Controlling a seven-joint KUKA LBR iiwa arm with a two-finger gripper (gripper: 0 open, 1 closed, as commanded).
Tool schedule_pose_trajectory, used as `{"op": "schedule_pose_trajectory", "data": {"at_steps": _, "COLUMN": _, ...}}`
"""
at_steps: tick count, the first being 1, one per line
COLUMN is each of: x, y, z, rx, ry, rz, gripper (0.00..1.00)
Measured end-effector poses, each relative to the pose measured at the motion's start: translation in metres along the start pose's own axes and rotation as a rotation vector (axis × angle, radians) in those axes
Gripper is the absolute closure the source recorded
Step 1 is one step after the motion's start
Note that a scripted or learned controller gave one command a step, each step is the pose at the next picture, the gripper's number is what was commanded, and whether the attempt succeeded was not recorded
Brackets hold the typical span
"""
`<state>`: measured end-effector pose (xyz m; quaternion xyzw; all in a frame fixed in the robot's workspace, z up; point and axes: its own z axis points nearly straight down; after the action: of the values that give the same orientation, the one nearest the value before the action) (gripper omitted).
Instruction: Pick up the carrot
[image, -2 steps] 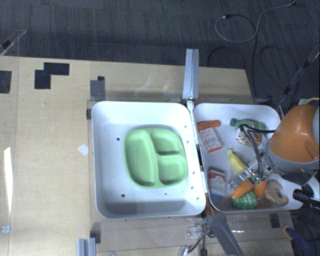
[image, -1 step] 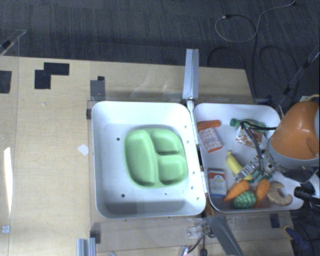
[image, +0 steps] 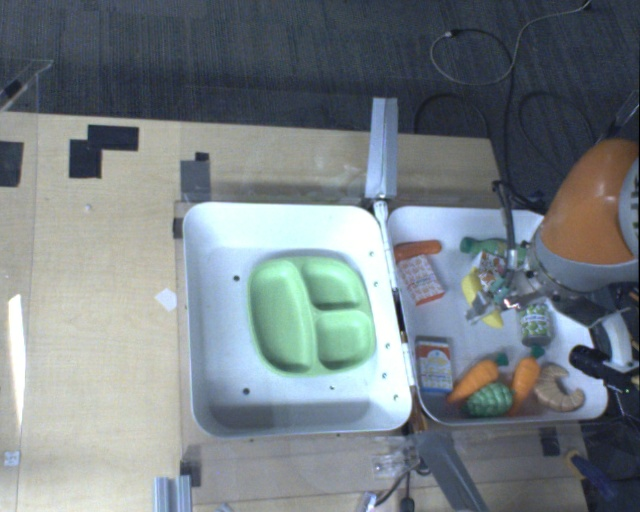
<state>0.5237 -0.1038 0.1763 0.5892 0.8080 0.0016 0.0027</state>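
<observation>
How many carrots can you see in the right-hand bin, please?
2: one carrot lies near the right bin's front edge, left of the green item; the other carrot sits just right. The arm may hide more.

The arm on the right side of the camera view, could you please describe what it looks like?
The grey KUKA arm has a large rounded orange band above the wrist, with a darker grey ring below it. Its metal two-finger gripper is small, silvery and cluttered-looking. Black cables loop on the dark floor behind the arm.
</observation>
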Motion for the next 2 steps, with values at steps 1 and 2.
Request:
{"op": "schedule_pose_trajectory", "data": {"at_steps": 1, "x": 0.000, "y": 0.000, "z": 0.000, "rx": 0.000, "ry": 0.000, "rz": 0.000, "gripper": 0.00}}
{"op": "schedule_pose_trajectory", "data": {"at_steps": 2, "x": -0.025, "y": -0.042, "z": 0.063, "rx": -0.008, "ry": -0.001, "rz": 0.120, "gripper": 0.00}}
